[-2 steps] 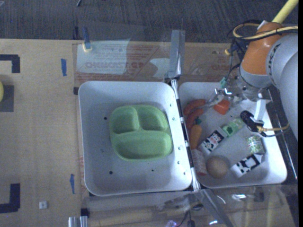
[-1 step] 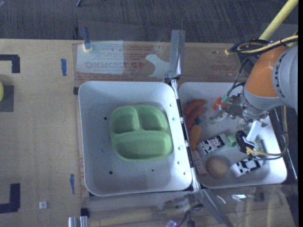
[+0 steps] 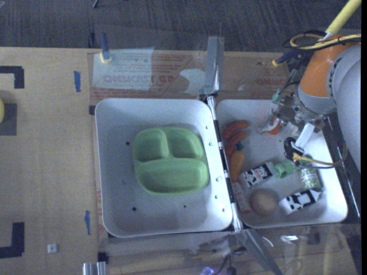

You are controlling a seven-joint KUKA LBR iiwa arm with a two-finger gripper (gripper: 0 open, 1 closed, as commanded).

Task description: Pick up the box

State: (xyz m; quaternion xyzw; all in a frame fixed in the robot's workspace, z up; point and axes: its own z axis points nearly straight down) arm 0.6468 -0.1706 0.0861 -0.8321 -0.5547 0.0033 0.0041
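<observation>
Down front, both cow-print boxes (image 3: 300,200) sit untouched in our right bin (image 3: 338,208); gripper (image 3: 279,119) hovers up top, can't tell its state. Nothing's picked yet.

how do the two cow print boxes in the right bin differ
The left box lies near the bin's middle, beside the carrot, and touches a green bottle. The right box lies nearer the front rim, beside the egg, and looks a little shorter. Both are black and white, lying tilted alike.

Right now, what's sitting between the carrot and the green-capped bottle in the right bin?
In the camera view, a cow-patterned box lies between the carrot and the green-capped bottle.
</observation>
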